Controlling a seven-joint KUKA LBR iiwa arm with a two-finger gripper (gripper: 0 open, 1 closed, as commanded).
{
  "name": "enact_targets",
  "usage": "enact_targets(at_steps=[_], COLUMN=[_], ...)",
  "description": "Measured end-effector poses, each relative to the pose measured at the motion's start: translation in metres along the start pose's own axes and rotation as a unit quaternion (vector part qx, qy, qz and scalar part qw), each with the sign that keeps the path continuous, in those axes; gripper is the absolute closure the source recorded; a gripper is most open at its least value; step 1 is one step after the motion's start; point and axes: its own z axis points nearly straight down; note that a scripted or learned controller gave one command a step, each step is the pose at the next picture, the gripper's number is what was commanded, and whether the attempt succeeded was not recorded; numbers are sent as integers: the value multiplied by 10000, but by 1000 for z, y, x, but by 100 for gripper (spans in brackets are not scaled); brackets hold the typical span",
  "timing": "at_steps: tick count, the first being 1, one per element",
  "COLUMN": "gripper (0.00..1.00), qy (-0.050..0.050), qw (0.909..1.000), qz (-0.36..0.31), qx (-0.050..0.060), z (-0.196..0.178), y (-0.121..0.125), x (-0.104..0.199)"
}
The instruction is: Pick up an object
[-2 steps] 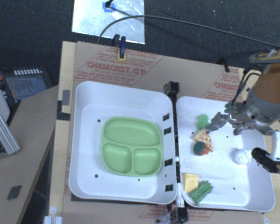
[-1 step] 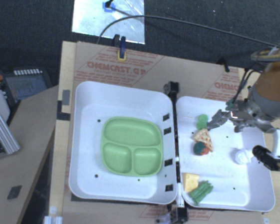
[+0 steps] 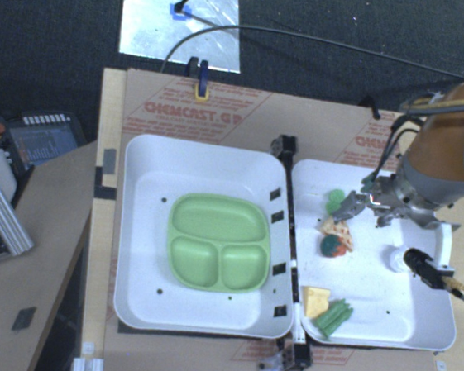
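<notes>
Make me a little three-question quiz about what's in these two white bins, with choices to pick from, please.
1. Where does the green divided tray lie?
A. in the left bin
B. in the right bin
C. on the floor

2. How many compartments does the tray have?
A. two
B. three
C. five

3. Where is the hand?
A. over the left bin
B. over the right bin, near the small green piece
C. off the bench

Answers:
1 A: the tray sits mid left bin.
2 B: one wide compartment above two smaller ones.
3 B: it hangs over the right bin, beside the small green piece.
</notes>
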Motion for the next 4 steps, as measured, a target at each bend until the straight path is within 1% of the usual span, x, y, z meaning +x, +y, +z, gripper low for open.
enact_targets(at_steps=[1, 2, 3, 4], gripper=[0, 0, 100, 100], qy=[3, 2, -5, -7], qw=[10000, 10000, 10000, 10000], qz=[1, 3, 4, -9], qx=[3, 0, -26, -44], z=[53, 94, 81, 19], y=[-10, -10, -9, -3], x=[2, 2, 2, -3])
